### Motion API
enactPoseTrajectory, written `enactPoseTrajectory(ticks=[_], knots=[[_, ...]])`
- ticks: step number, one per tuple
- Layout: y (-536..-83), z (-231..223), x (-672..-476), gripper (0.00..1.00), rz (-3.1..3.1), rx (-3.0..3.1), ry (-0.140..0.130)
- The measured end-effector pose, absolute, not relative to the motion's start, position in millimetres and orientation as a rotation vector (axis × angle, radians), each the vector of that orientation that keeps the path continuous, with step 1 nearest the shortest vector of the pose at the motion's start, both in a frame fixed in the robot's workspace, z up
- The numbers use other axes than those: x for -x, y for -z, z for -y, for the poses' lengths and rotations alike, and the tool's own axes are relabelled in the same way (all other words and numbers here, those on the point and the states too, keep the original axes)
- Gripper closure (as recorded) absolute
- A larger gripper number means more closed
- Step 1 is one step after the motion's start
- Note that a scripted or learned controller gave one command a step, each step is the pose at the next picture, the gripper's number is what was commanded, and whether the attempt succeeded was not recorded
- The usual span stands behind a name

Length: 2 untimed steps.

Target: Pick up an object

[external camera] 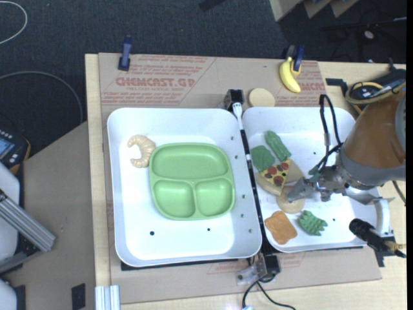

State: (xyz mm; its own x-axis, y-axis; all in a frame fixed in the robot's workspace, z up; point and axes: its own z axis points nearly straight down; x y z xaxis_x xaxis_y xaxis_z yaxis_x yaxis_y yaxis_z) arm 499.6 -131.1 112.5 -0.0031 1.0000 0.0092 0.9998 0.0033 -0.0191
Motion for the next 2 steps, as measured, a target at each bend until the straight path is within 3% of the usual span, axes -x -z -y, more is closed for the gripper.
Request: enactPoseTrajectory(ticks=[1, 2], knots=[[-188.3, 59.3, -479.6, 0.0, 2.232, 2.214, 0.009], [-195.0, 64.4, -480.0, 1.0, 2.224, 2.224, 0.003]])
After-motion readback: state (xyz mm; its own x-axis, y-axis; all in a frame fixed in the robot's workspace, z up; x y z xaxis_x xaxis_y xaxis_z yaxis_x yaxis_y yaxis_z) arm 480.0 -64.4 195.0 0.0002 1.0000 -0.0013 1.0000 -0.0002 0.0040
